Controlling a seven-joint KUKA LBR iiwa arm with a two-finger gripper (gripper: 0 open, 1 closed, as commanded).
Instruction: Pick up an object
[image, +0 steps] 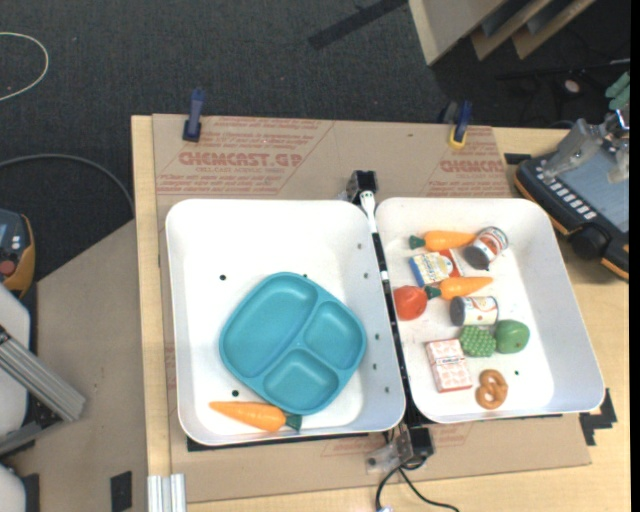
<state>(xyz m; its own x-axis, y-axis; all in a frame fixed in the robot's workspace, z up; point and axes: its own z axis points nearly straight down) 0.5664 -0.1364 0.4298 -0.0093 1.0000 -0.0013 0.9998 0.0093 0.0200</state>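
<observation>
Camera view: two white bins side by side on the desk (150, 300), brown cardboard sheet under them. Left bin (195, 300) holds a teal divided plate (292, 342) set at a slant, three compartments, nothing in them. An orange toy carrot (248, 415) lies just below the plate near the bin's front wall, green end pointing right, close to the plate's lower edge (touching or not, can't tell). Right bin (560, 330) carries the clutter: a carrot (446, 240) at top, a tipped can (487, 246) beside it with its dark end facing left, a small blue-white packet (432, 268) below, a second carrot (464, 287) under that, a red tomato-like piece (409, 302) by the bin's left wall. Lower down: a short tin (478, 311), a green textured piece (478, 342) touching a green round fruit (512, 336), a pink-red box (449, 364), and a pretzel (491, 388) nearest the front. Items are packed close, several touching. Blue clamp (193, 113) and yellow clamp (460, 122) on the cardboard's far edge. Arm and hand: not visible here, so grip state can't be told. Nothing is lifted; all objects rest in the bins.
</observation>
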